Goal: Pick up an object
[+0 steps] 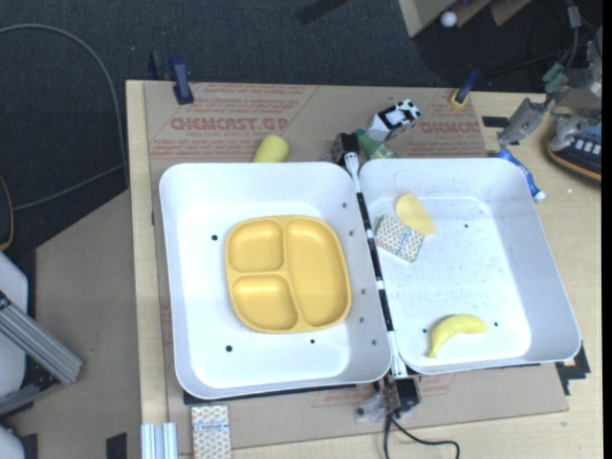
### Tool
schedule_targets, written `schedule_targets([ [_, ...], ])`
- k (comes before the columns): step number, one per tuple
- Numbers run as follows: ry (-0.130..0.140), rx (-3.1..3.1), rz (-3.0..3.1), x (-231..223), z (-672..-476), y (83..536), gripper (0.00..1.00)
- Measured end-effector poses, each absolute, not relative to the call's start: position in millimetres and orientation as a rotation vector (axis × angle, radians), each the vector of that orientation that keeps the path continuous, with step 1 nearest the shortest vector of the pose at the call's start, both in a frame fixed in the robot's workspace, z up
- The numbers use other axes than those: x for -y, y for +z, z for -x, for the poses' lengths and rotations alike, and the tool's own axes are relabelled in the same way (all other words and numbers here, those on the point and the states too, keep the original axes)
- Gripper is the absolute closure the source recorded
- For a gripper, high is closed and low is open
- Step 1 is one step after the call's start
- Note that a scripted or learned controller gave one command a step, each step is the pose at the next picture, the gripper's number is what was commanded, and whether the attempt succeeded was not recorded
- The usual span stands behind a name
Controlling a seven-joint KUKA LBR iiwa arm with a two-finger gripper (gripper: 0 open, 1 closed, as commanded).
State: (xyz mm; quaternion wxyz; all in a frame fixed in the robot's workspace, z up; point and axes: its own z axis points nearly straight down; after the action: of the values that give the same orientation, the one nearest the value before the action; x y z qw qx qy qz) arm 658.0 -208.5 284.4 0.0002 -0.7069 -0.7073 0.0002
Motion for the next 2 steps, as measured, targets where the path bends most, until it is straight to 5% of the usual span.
schedule_targets([
  [1,0.002,2.220,2.221,224.1,-554.6,171.7,0.00],
  [2,-0.006,2.227,2.226,146.3,-616.9,87.5,0.00],
])
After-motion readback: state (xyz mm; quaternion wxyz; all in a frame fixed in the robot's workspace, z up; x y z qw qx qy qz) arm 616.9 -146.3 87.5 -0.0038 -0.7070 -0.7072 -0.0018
